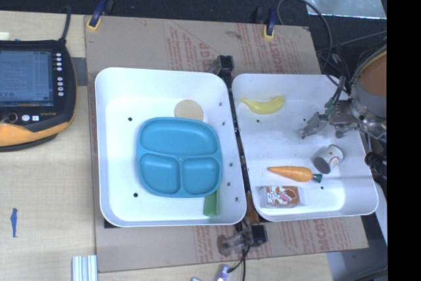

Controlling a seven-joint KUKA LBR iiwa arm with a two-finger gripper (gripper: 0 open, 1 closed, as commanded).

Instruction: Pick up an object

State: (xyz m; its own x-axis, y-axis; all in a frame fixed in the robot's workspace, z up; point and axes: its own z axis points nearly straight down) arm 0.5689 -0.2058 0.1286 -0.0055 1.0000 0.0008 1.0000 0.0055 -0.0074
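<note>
**Op:** Camera view puts my gripper [314, 126] over the right bin [355, 207], fingers spread apart with nothing between them. Nearest candidates: the small can [328, 158] just nearer than it, and the carrot [290, 173] beyond that.

**Partner:** How do I do it well?

**Op:** I'd centre over the can, descend straight, then close; it looks likely to roll.

**Partner:** Any writing?

**Op:** The packet [282, 196] has red print, too small to read. The cardboard [191, 43] lettering is illegible too.
</note>
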